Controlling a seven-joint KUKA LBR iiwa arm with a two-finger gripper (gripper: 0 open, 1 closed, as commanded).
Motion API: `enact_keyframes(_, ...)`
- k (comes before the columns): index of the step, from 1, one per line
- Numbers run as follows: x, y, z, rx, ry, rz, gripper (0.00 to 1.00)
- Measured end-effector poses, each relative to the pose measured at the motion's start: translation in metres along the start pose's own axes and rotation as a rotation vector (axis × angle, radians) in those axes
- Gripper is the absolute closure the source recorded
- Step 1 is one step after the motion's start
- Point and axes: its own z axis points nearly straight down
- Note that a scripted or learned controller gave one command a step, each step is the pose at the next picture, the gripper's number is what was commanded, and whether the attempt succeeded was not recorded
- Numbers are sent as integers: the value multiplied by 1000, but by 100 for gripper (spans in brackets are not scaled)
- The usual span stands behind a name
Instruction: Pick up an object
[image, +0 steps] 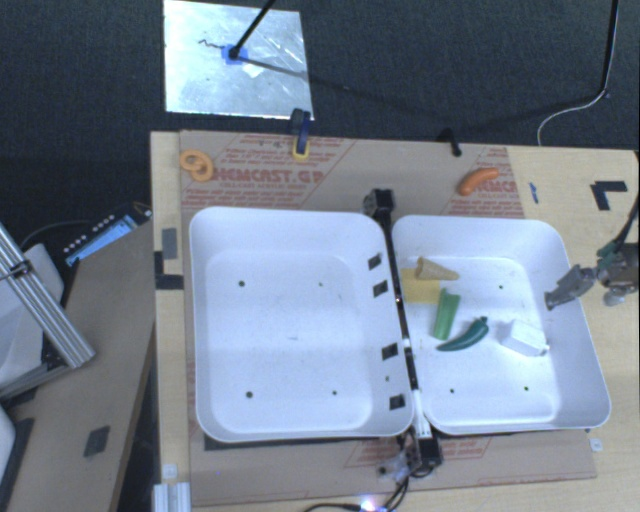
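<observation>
the bench (250, 165) is a tan board printed with red lettering, and it carries two shallow white bins side by side, joined along their inner edges by a row of black clips. the left bin (215, 235) takes up the bench's left and middle. the right bin (575, 395) sits toward the bench's right edge and holds all the loose objects, gathered in its upper middle part.

the gripper (568, 288) reaches in over the right edge of the right bin, about halfway along that rim. it hangs above the rim with nothing between its fingers; how far apart the fingers stand cannot be told, since that part is small and blurred.

inside the right bin, a yellow block (420, 290) lies close to the inner edge. a tan wedge (437, 268) rests just above it, touching or overlapping its top. a light green block (445, 314) stands just right of the yellow one, tilted slightly. a dark green pepper (464, 335) lies diagonally below and right of that, its end close to the light green block. a small white block (522, 338) sits further right, nearest the gripper but apart from it.

outside the bins, an orange sausage-shaped piece (478, 181) lies near the bench's far edge, above the right bin. an orange ring (197, 165) sits at the bench's far left corner. a blue and yellow clamp (299, 135) grips the far edge.
</observation>
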Motion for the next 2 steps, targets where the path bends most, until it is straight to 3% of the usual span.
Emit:
enact_keyframes(1,0,1,-11,-4,-1,-4,100)
enact_keyframes(2,23,-12,27,3,2,-3,100)
